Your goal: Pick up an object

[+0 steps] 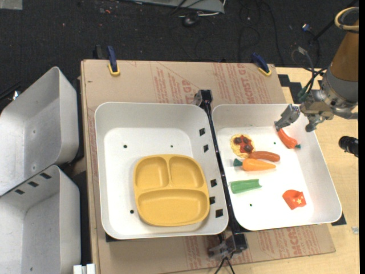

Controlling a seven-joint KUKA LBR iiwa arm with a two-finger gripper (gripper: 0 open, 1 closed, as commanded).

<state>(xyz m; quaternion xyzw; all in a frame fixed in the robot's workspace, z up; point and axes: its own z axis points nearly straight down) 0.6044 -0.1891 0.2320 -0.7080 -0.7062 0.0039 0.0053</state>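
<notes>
While the end effector (pixel 301 117) is hanging over the right bin's (pixel 322 176) upper right part with its two fingers spread apart and nothing between them, a small red-orange toy pepper (pixel 287 138) is lying just below it on the bin floor. Further left, a round yellow food piece with dark topping (pixel 242 144) is sitting beside a toy sausage (pixel 264 156) and an orange carrot (pixel 258 165); below these, a green piece (pixel 246 185) and a red piece (pixel 294 198) are lying well apart. Occupying the left bin (pixel 114 124), a yellow divided plate (pixel 170 189) is resting flat. Both bins are sitting on a cardboard-covered tabletop (pixel 171 76).
</notes>
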